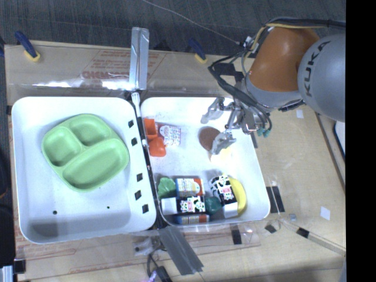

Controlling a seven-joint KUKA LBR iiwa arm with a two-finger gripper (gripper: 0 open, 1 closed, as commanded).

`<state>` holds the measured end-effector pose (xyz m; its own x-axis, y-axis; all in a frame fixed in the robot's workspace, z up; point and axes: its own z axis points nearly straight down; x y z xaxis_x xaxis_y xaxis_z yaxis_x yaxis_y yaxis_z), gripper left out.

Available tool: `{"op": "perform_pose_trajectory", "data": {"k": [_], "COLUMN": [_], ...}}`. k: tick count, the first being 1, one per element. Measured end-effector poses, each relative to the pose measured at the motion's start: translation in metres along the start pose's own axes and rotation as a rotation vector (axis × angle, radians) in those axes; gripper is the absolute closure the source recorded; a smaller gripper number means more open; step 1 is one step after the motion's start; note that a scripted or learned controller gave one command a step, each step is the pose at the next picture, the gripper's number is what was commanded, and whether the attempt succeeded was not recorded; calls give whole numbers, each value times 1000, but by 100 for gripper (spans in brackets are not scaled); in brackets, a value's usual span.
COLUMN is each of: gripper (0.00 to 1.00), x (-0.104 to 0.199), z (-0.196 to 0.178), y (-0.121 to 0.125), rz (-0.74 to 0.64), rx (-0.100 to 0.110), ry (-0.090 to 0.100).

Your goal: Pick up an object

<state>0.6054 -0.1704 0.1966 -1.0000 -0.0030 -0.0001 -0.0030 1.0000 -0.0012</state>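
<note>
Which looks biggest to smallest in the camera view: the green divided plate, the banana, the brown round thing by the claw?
1. Green divided plate, by far.
2. Banana.
3. Brown round thing, partly hidden by the claw, so ranks two and three are unsure.

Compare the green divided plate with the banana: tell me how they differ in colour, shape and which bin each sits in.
The green divided plate is pale green; the banana is yellow. The plate is broad, flat and split into three compartments, while the banana is a narrow curved piece. The plate lies alone in the left bin; the banana lies in the right bin, crowded against other small items near its front right corner. Both rest on a bin floor, apart from the gripper.
</note>
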Motion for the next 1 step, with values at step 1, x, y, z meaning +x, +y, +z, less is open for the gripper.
{"op": "perform_pose_trajectory", "data": {"k": [1], "gripper": [0], "x": [-18], "z": [104], "y": [-39], "rz": [-179], "rx": [0], "ry": [-3]}}
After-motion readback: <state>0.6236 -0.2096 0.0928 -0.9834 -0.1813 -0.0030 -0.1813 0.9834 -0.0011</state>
